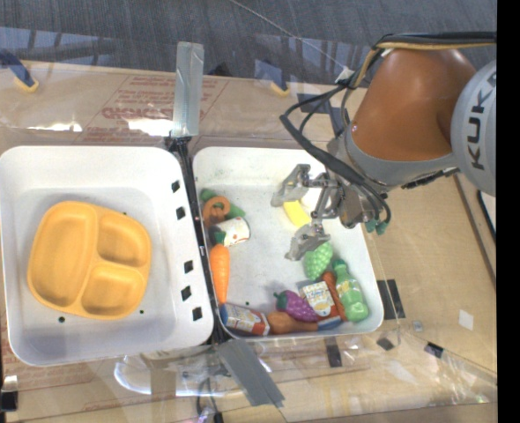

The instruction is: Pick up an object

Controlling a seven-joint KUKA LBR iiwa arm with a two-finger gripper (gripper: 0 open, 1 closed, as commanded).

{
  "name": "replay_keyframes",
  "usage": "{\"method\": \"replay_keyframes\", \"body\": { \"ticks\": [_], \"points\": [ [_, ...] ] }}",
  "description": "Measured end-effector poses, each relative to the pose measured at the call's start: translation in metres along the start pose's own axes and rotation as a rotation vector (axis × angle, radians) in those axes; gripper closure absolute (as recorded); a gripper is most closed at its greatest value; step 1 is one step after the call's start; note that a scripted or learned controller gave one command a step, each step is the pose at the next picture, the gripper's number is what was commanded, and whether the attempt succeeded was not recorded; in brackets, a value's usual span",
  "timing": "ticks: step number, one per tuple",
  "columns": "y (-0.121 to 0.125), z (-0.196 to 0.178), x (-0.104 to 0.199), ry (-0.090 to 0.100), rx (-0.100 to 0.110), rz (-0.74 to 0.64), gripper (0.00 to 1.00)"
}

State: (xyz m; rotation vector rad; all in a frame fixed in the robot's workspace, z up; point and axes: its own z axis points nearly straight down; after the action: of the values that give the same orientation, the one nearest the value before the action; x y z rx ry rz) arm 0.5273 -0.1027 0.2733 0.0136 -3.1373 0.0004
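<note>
My gripper [299,213] hangs over the upper middle of the right bin [260,161], its two grey fingers [292,186] spread apart and open. A small yellow block [294,211] lies on the bin floor in the gap between them, touching neither that I can see. Just below the lower finger sits a bumpy green toy [319,260]. An orange carrot [219,272], a white and red cup [234,230] and an orange toy with green leaves [214,208] lie along the bin's left wall.
Purple grapes [300,305], a printed packet [318,296], a green bottle [353,300] and a can [245,321] crowd the right bin's front edge. The left bin [13,174] holds a yellow divided tray [88,259]. The arm's orange band [410,95] looms over the right bin's far right corner.
</note>
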Motion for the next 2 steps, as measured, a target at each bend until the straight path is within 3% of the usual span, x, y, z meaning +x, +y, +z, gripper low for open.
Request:
{"method": "replay_keyframes", "body": {
  "ticks": [1, 2],
  "points": [
    [-0.089, 0.165, -0.059, 0.008, -0.005, -0.010, 0.00],
    [-0.106, 0.181, -0.082, -0.006, 0.001, -0.098, 0.00]
  ]
}}
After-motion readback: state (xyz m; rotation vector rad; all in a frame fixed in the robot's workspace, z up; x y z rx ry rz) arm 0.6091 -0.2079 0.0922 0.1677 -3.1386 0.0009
